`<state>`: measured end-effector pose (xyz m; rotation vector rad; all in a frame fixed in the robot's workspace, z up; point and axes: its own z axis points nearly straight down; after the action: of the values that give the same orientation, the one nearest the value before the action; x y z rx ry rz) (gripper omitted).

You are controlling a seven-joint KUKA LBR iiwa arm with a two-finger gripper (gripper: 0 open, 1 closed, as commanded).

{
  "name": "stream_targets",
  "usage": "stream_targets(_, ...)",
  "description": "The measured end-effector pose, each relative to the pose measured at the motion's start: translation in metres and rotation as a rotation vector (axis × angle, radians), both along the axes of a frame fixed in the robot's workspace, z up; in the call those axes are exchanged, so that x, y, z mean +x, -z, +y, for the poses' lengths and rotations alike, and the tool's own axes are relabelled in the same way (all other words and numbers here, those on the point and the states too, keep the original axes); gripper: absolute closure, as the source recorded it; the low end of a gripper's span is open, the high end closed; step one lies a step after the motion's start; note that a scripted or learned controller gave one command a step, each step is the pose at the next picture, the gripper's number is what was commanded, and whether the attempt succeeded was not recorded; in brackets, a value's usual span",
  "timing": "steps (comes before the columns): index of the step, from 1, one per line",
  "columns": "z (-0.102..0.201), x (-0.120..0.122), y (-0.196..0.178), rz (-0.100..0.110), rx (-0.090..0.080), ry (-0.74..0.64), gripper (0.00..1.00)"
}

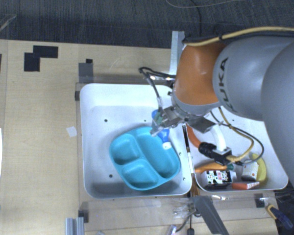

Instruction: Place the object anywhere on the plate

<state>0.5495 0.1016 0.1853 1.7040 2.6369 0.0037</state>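
Observation:
A light-blue divided plate (142, 163) lies tilted in the left white bin (100, 126), toward its front right. My gripper (161, 123) hangs over the plate's far right rim, below the orange wrist band. A small blue and white object (165, 141) sticks out from between the fingers, its lower end over the plate's right compartment and a blue end showing above the fingers. The gripper is shut on it.
The right bin (277, 180) holds several things at its front: an orange piece (208, 168), a yellow banana-like thing (261, 169), a red piece (245, 185) and a white and green item (216, 177). The arm covers most of that bin. A ridge separates the two bins (190, 165).

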Motion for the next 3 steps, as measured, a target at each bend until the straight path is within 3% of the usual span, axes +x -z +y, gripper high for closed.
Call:
stream_targets(1, 0.009, -0.026, 0.0, -0.002, 0.0, -0.241, 1.0)
stream_targets(2, 0.026, -0.062, -0.051, -0.003, 0.0, -0.208, 1.0)
stream_targets(3, 0.026, -0.062, -0.051, -0.003, 0.0, -0.208, 0.0)
